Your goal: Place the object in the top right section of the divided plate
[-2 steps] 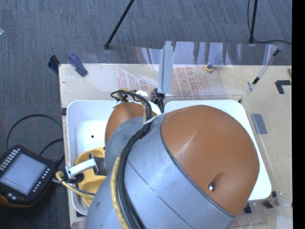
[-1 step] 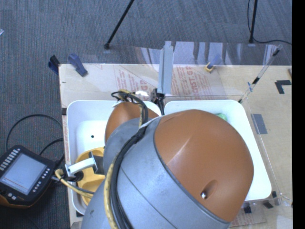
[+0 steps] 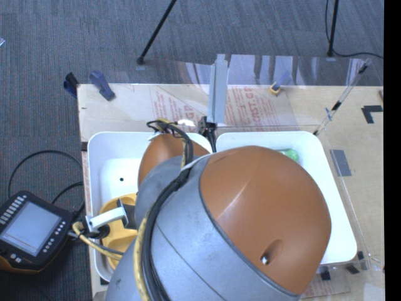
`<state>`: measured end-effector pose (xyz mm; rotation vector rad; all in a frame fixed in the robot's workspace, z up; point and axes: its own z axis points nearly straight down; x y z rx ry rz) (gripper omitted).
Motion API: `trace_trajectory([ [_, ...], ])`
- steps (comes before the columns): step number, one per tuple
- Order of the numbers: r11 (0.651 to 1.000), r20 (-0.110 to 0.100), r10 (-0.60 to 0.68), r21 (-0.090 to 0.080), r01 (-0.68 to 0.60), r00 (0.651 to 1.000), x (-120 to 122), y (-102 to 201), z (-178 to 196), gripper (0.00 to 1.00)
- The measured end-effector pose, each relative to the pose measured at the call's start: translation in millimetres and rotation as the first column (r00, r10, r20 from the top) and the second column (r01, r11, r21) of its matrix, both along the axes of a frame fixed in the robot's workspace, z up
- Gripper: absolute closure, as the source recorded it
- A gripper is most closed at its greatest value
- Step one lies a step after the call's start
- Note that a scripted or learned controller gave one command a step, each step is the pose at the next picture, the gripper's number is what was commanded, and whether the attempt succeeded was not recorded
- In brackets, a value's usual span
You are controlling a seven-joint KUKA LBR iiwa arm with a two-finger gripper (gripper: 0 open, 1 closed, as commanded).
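The arm's grey and orange body [image 3: 238, 224] fills the middle of the camera view and covers most of both bins. It reaches over the left bin [image 3: 103, 152], where a yellow piece [image 3: 119, 209] shows under the wrist, beside cables and a white part. A small green object [image 3: 289, 154] peeks out at the back of the right bin [image 3: 335, 187], just past the arm's orange dome. The divided plate is hidden from me, and so is the gripper.
A grey upright post [image 3: 218, 96] stands behind the bins, at their dividing wall. A teach pendant [image 3: 28, 231] lies on the carpet at the left. Blue clamps [image 3: 100, 84] sit at the bench's back left corner. Tripod legs [image 3: 160, 24] stand on the floor behind.
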<state>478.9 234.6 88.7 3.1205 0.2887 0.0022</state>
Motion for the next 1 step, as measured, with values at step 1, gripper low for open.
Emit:
trace_trajectory([
  [1, 1.000, -0.008, 0.008, 0.002, -0.008, 1.000, 1.4, 2.9, 5.9, 0.00],
])
